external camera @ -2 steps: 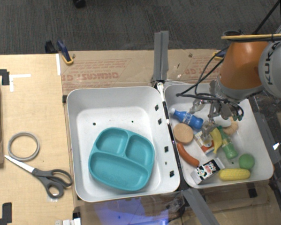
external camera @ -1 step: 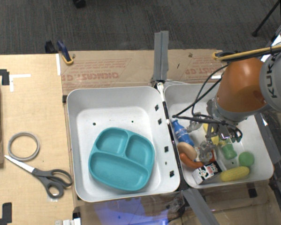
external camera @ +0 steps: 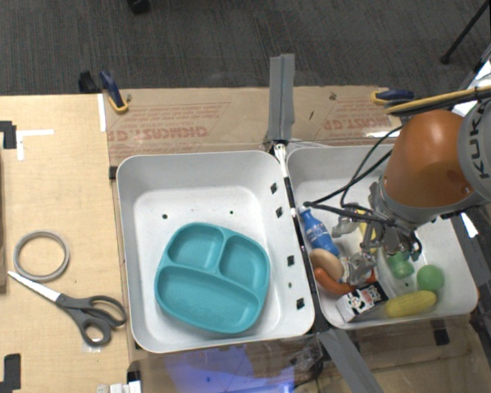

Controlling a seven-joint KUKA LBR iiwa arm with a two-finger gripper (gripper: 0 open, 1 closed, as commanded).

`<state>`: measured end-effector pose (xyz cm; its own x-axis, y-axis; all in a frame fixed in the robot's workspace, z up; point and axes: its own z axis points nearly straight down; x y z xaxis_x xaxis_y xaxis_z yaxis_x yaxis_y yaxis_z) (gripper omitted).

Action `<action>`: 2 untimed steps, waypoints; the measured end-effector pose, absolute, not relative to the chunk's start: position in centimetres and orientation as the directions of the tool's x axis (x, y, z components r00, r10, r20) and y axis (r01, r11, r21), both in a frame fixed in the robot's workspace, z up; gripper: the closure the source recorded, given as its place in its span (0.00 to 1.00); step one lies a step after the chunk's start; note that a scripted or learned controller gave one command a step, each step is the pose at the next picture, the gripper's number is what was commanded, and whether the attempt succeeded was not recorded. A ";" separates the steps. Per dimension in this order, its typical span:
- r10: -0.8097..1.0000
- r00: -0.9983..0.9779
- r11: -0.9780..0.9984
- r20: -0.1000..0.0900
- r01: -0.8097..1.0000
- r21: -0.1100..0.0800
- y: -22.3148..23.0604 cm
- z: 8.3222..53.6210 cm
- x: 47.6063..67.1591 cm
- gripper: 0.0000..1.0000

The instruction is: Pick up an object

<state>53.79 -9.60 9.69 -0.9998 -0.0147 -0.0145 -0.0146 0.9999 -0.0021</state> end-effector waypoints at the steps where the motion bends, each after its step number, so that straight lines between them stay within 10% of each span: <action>1: 0.160 -0.987 0.987 -0.014 0.160 0.000 -9.3 9.5 50.7 0.00; 2: 0.025 -1.000 1.000 -0.005 0.025 -0.001 -17.1 9.3 58.6 0.00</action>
<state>58.56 -17.09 9.31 -0.9997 0.0250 -0.0052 0.0250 0.9997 -0.0007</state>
